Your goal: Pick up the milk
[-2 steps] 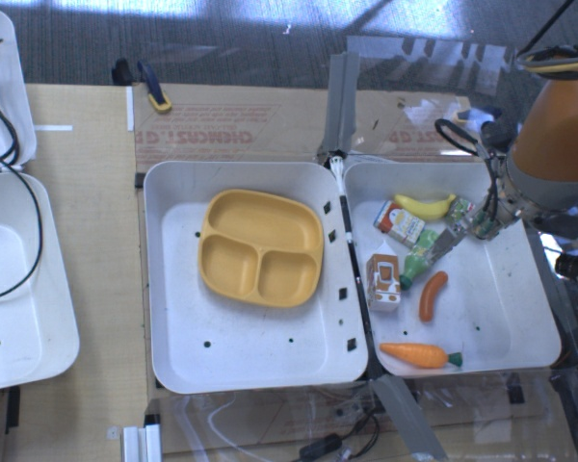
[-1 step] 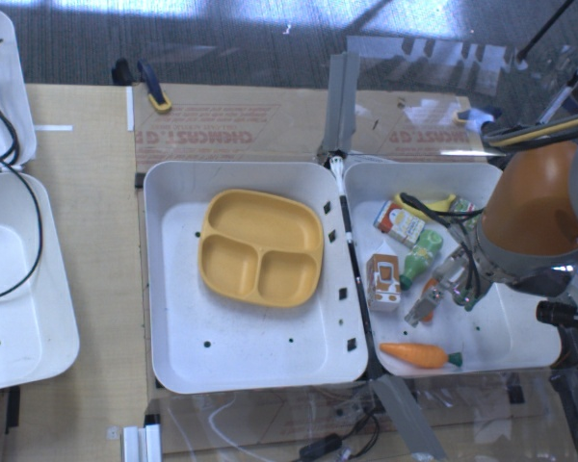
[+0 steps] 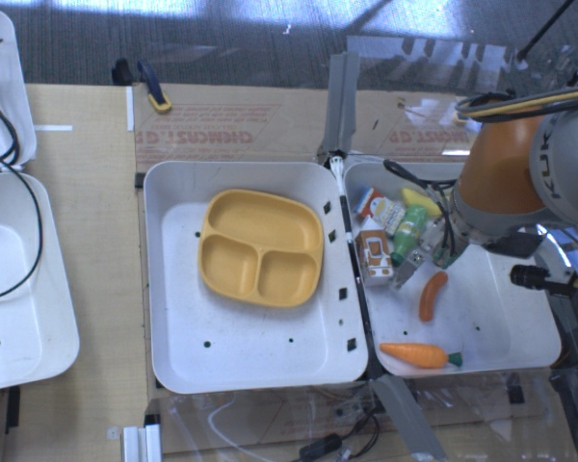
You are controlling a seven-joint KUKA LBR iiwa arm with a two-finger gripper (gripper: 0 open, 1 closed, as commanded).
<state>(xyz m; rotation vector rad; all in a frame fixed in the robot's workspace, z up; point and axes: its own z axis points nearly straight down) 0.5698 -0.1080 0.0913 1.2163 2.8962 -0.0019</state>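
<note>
White with brown print, the milk carton (image 3: 374, 256) lies in the right bin (image 3: 501, 340), hard against that bin's left wall and about halfway along it, just below a small red-and-white packet (image 3: 367, 203) nearer the far left corner. The gripper (image 3: 416, 263) hangs low over the same cluster, its metal tips just to the right of the carton and seemingly beside it, not around it; so the milk lies to the claw's left, toward the dividing wall between the two bins. How the claw stands, spread or pressed together, I cannot tell from this slant, and nothing is visibly caught in it. The carton's long axis appears to run roughly along the left wall, far edge to near edge, so a grasp would probably need to straddle its short width, with one side squeezed near the wall. Crowding matters: a green bottle (image 3: 407, 231) and a yellow item (image 3: 420, 202) sit touching or nearly touching the carton's right side, right under the wrist, and a red-orange sausage (image 3: 431, 296) lies just beyond the tips toward the near edge. A carrot (image 3: 419, 355) rests well apart by the near left corner. In the left bin (image 3: 183, 345), the yellow divided plate (image 3: 261, 247) plays no part.
</note>
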